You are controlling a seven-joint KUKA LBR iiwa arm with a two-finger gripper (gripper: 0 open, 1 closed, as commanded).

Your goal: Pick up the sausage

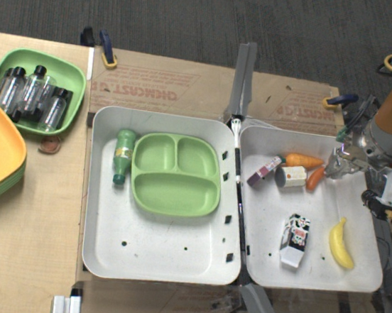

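The sausage (315, 178), a small reddish-orange link, lies tilted in the right bin's (309, 274) upper part, near its far wall.

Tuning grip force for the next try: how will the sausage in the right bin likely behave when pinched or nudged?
The sausage looks small, smooth and rounded, so it may slip from a pinch or roll if nudged. It lies close beside the carrot and a small box, so a push would probably shift those too. The tool is right next to it.
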